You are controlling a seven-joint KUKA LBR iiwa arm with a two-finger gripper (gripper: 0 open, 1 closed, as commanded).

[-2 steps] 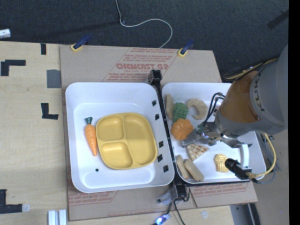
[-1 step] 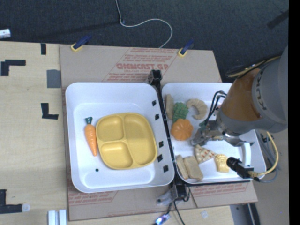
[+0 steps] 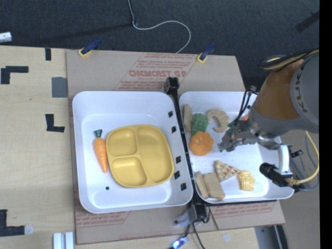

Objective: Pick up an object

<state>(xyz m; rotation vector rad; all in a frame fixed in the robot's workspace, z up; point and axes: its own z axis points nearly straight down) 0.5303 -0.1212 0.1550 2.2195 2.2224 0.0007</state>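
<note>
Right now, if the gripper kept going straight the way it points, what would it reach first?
The gripper points left across the right bin, so the orange toy fruit lies first in line. Judged from above, its height is unclear, so it might pass over.

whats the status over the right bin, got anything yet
Gripper low in right bin, nothing seen held. Orange fruit beside it. Croissant close behind.

The grey KUKA arm with its orange band (image 3: 277, 95) reaches in from the right; its two-finger gripper (image 3: 228, 141) points left, low, with nothing visibly between the fingers.
</note>
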